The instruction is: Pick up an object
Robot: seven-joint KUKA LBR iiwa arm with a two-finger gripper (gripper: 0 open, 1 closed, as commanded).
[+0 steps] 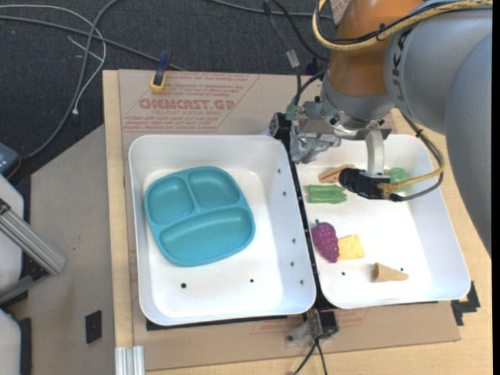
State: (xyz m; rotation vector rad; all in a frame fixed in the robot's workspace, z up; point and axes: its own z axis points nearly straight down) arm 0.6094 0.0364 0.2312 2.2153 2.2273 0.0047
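Observation:
My gripper point(306, 148) hangs over the far left corner of the right bin point(437, 287), close to the wall it shares with the left bin. Just in front of it lie a thin orange-brown slice point(334, 174) and a green pod-shaped toy point(326, 194). Further forward are a purple bunch of grapes point(326, 241), a yellow cheese wedge point(351, 247) and a tan cone-shaped piece point(387, 273). A small light-green piece point(398, 176) lies to the right. I see nothing held in the gripper.
The left bin point(156, 295) holds a teal divided plate point(200, 214). Both bins rest on a cardboard sheet point(195, 104) with a blue and yellow clip point(161, 69) at its far edge. Cables run over the dark floor behind.

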